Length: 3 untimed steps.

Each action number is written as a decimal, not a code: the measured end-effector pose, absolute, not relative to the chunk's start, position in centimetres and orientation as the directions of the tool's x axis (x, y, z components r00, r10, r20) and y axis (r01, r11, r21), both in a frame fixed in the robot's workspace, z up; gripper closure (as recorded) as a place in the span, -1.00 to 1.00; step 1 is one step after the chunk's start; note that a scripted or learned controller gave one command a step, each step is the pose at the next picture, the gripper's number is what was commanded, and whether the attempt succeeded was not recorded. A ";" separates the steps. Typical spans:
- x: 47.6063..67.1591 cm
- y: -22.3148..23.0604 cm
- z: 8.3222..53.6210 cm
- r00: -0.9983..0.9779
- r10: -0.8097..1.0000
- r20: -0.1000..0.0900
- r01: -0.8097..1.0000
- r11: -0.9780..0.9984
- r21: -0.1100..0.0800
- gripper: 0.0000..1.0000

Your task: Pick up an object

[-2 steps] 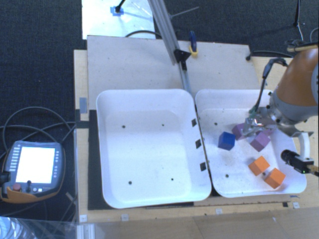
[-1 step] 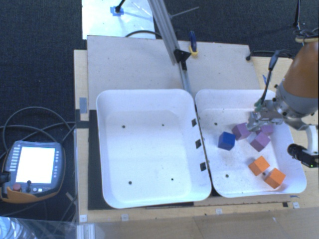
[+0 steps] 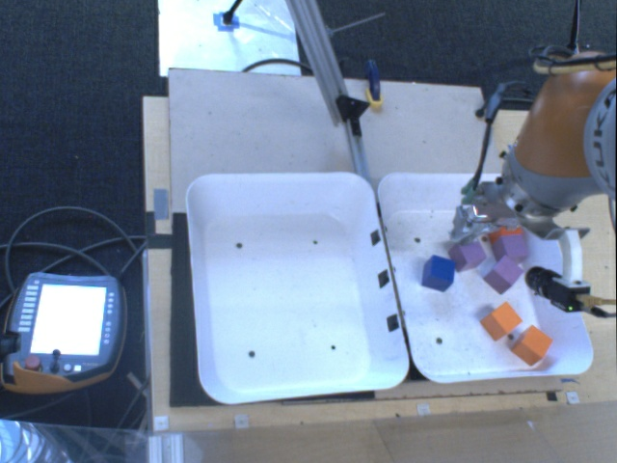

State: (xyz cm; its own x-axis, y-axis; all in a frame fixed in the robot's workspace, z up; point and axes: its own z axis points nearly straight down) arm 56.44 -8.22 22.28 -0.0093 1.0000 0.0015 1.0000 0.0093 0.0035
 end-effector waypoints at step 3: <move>61.7 7.6 23.4 -0.010 1.000 0.002 1.000 0.010 0.005 1.00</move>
